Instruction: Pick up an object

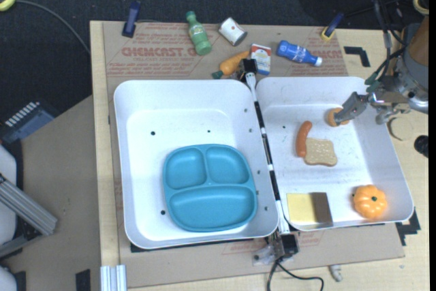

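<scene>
Hand (pixel 349 110) at right white bin's (pixel 388 167) two o'clock, fingers closed on small round tan-orange piece (pixel 334 118). Orange sausage (pixel 303 138), toast slice (pixel 320 152) near bin centre.

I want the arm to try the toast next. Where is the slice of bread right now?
The slice of bread lies flat in the right bin, near its middle, right beside the sausage and above the yellow sponge.

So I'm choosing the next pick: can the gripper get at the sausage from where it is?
Probably yes. The sausage lies bare on the right bin's floor, just clear of the toast, with the gripper close by.
</scene>
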Controlling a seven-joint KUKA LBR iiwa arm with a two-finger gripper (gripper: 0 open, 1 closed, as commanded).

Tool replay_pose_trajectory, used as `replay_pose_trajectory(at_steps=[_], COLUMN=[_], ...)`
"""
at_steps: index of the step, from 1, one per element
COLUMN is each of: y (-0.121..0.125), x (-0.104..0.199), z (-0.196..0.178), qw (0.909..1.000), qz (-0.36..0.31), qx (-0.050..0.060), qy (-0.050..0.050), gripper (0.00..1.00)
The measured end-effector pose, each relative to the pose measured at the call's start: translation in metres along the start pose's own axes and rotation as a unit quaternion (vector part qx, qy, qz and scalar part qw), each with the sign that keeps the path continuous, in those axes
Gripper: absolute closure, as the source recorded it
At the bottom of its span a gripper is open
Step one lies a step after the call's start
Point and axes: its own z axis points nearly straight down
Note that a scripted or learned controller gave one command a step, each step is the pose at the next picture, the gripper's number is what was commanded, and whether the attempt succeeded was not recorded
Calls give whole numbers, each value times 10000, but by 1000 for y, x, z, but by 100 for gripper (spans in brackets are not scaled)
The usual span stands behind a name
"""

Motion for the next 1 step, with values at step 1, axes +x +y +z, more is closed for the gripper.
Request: replay_pose_trajectory(at_steps=[1], y=[64], x=[9], z=[117], qw=[10000], qz=[-2], qx=[25], qy=[8], gripper=[0])
